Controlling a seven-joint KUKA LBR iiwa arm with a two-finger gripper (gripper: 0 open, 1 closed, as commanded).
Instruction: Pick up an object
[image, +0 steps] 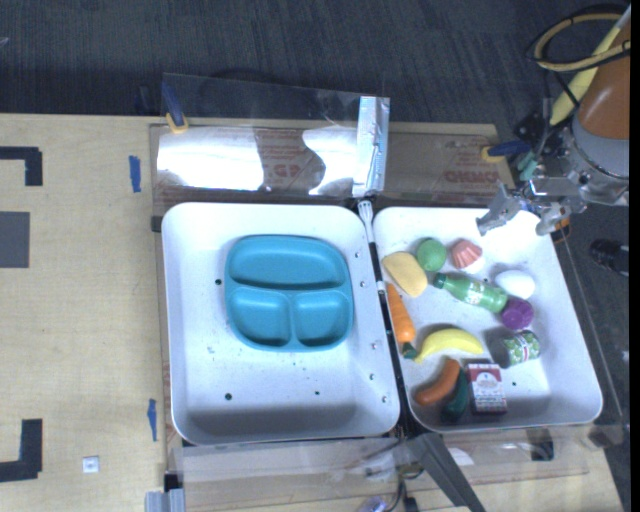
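Red carton (486, 388), right bin's (575, 330) near edge, well apart from gripper (520, 213) above far corner; fingers spread, holding nothing.

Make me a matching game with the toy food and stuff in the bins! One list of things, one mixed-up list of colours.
Things:
1. divided plate
2. banana
3. carrot
4. bottle

Colours:
A. orange
B. green
C. blue
D. yellow

Right pairs: 1-C, 2-D, 3-A, 4-B.

The plate lies in the left bin; the other three lie in the right bin.
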